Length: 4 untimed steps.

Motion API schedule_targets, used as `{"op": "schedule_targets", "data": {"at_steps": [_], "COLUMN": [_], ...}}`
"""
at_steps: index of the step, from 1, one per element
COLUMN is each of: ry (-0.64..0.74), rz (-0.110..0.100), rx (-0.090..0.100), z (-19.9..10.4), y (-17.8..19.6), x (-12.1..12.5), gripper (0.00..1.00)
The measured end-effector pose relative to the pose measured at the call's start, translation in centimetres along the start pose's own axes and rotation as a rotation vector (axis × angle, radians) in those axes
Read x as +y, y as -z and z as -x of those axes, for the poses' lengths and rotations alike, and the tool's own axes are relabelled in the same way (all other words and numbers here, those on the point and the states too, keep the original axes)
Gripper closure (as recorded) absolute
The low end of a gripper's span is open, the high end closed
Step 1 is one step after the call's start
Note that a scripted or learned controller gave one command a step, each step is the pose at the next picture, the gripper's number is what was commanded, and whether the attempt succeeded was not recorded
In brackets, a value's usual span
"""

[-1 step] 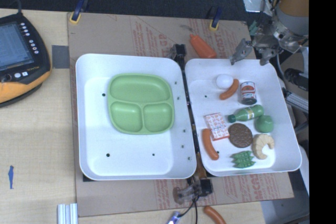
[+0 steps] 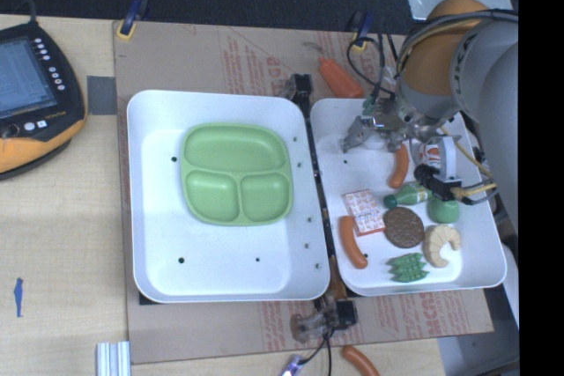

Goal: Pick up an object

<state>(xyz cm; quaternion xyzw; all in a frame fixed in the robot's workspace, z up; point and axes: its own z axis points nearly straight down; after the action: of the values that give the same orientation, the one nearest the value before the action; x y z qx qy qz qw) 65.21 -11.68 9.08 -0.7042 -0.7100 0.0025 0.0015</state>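
- You have the gripper [image 2: 357,136] low over the upper-left part of the right bin [image 2: 339,114], its dark fingers spread apart with bare white floor between them; nothing sits in its grasp.
- The arm [image 2: 458,57] leans in from the right, and I judge that slant is why the wrist hangs above the toys while the fingertips reach past them.
- Your pick candidates crowd the lower half of the right bin, well apart from the fingertips, so the next descent probably needs a shift toward them.
- Nearest is 1 orange sausage [image 2: 401,167], lying tilted just right of the gripper.
- A 2nd sausage [image 2: 352,242] lies along the bin's left wall.
- Count also 1 pink-and-white card [image 2: 363,211], 1 brown patty [image 2: 404,227], 1 cream croissant-like piece [image 2: 441,244] and 1 leafy green piece [image 2: 408,267].
- Near the wrist cables sits 1 green bottle-like toy [image 2: 441,209]; its shape is hard to read.
- The left bin [image 2: 150,260] holds 1 green divided tray [image 2: 236,173] with 3 compartments.
- Outside the bins, 2 more orange pieces lie on the bench: 1 near the top [image 2: 339,79], 1 at the bottom edge [image 2: 361,359].
- 1 control pendant [image 2: 35,97] rests at far left, out of reach of the work.
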Motion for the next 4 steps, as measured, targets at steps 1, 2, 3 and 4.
{"op": "schedule_targets", "data": {"at_steps": [1, 2, 3, 4], "ry": [-0.002, 0.011, -0.003, -0.002], "rz": [0.002, 0.007, 0.003, 0.001], "rx": [0.008, 0.020, 0.002, 0.001], "z": [6.5, 7.1, 9.4, 4.0], "y": [0.1, 0.2, 0.1, 0.1], "x": [-2.8, -6.2, -0.4, -1.5], "gripper": [0.00, 0.00, 0.00, 0.00]}}
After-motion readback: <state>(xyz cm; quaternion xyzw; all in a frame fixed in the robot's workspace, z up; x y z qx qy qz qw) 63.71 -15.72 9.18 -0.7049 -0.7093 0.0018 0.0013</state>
